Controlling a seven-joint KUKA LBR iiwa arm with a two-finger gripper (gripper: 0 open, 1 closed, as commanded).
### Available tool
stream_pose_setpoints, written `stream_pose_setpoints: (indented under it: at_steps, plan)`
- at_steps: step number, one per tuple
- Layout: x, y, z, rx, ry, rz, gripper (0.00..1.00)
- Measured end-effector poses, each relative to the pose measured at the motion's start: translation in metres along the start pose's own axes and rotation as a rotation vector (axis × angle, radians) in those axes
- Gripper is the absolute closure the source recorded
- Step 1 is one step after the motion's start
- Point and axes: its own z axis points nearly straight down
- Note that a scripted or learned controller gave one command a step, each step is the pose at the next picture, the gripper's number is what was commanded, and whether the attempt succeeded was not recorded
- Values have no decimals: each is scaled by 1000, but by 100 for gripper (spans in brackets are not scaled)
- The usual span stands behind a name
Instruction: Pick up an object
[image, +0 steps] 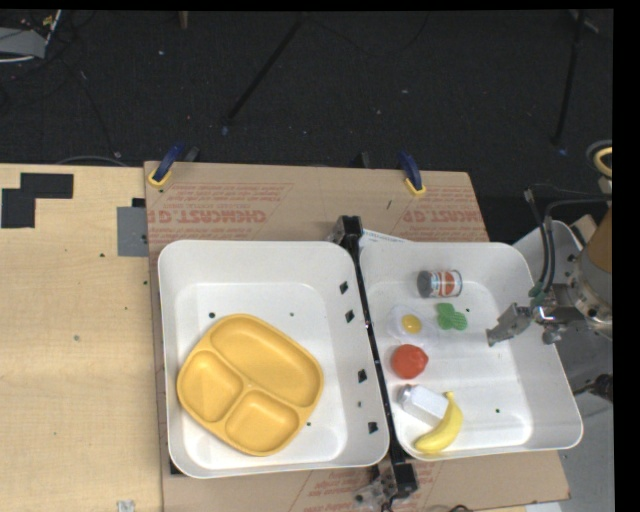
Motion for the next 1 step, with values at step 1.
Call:
stream_pose_setpoints:
  at_steps: [1]
  plan:
    - [24,7,-22,-2,0,-2,0]
